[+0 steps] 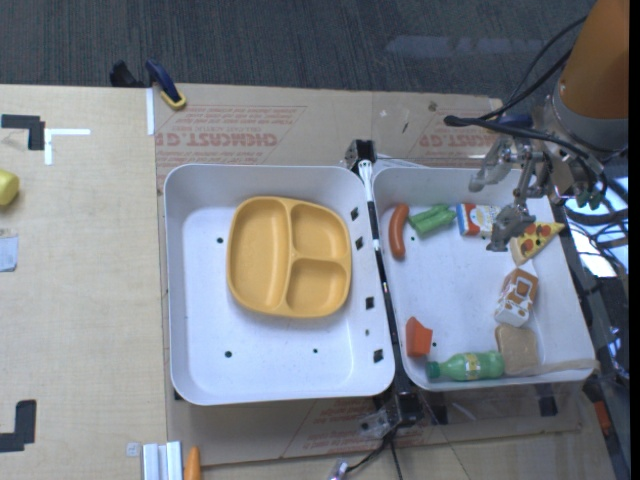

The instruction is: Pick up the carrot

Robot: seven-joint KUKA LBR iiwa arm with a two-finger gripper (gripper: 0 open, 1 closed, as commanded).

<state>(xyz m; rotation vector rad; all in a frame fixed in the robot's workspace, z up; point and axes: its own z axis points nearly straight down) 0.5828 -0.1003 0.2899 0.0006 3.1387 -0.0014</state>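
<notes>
Orange, the carrot (417, 337) lies near the right bin's (450, 278) front-left corner, just beside a green bottle (466, 367). The gripper (508, 230) hangs well apart over a pizza slice (535, 240); whether it is clenched, I cannot tell.

Left bin (190, 368) holds a yellow three-compartment plate (290, 256), lying flat near its middle. Right bin (455, 273): red sausage (398, 231) at the left wall, green piece (431, 219) just beside it, pizza slice (536, 239) at the right, white carton (517, 298) below that, bread slice (518, 349) and a green bottle (466, 367) lying on its side along the near wall. Yellow object (7, 188) on the surface (80, 298), far left.
</notes>
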